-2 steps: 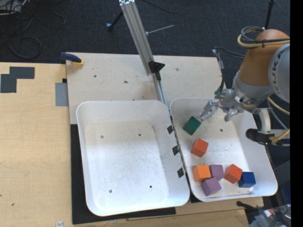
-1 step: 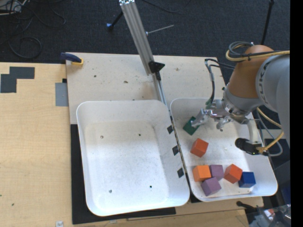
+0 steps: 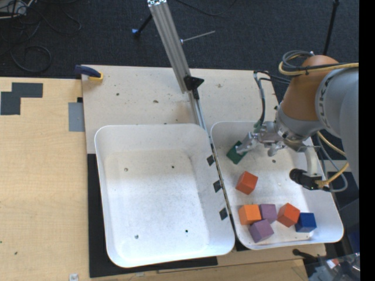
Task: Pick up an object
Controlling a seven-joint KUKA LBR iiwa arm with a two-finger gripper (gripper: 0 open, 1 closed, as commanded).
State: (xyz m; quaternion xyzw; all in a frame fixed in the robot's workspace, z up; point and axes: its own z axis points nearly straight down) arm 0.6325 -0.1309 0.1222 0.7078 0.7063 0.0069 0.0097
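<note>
Jaws [image 3: 253,143] of unclear grip beside green block [image 3: 235,153] in right bin [image 3: 331,227]; no legible writing.

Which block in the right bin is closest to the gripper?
The green block, alone at the bin's upper left, right beside the gripper. The orange, purple, red and blue blocks all lie lower in the bin.
</note>
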